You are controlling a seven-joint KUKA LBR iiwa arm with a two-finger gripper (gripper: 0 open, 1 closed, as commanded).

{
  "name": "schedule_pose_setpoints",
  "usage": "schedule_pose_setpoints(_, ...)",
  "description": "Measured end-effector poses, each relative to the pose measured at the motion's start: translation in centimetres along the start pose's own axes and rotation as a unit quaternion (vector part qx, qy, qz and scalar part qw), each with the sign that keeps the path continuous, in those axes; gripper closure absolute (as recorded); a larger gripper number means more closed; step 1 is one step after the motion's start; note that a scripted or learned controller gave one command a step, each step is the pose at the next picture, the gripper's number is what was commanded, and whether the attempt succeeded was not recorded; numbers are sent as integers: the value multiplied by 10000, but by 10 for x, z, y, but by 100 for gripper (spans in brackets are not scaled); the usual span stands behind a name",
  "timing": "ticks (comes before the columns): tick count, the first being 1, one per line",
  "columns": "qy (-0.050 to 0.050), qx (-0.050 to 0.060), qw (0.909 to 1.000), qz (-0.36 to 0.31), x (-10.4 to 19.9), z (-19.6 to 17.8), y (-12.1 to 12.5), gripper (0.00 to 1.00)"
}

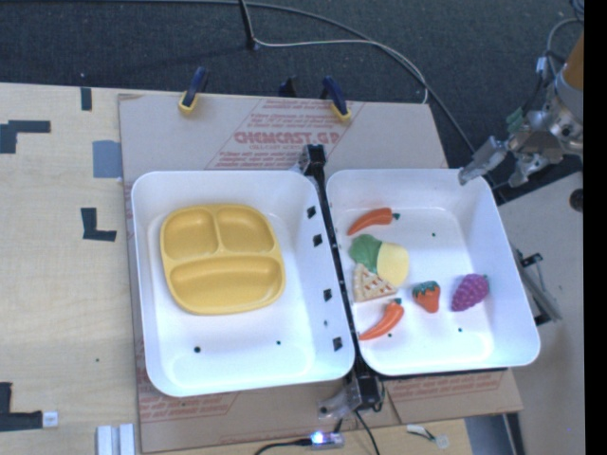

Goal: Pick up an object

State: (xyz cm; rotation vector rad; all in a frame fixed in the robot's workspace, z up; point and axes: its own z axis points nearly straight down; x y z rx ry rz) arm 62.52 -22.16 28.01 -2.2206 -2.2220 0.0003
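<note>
Toy foods (379, 259) crowd together beside the purple grapes (469, 291); the pincer (517, 154), whose state I cannot tell, could nudge neighbours.

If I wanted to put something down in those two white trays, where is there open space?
The left bin has a bare strip along its near edge, below the yellow plate. The right bin is bare along its near edge and its far side beyond the upper carrot. Its middle is crowded: corn, waffle, strawberry, grapes.
</note>
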Motion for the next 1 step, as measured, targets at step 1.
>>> schedule_pose_setpoints(1,4,15,9998,206,18,39,11,0)
